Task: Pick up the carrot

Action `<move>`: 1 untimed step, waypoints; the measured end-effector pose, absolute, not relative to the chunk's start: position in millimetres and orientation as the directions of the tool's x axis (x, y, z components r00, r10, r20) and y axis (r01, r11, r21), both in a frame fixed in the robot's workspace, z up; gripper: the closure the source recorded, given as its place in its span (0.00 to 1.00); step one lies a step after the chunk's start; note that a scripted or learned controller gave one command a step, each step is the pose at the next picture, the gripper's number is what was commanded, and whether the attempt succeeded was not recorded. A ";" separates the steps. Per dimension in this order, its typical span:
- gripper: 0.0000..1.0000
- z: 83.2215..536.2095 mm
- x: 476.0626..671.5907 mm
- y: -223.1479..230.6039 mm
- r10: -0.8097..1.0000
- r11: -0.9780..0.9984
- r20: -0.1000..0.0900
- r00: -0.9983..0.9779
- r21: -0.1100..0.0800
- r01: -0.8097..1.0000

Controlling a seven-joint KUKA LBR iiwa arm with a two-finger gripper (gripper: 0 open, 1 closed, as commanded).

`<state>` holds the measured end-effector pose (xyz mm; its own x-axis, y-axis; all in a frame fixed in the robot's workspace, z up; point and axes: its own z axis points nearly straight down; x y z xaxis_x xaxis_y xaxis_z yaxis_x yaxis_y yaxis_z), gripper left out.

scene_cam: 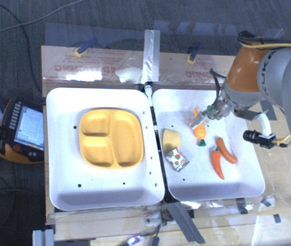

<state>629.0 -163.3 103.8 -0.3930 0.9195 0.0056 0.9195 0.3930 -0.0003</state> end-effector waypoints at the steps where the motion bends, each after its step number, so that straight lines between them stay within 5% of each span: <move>1: 1.00 212.5 638.8 -85.9 0.926 0.377 0.001 -0.377 -0.002 0.926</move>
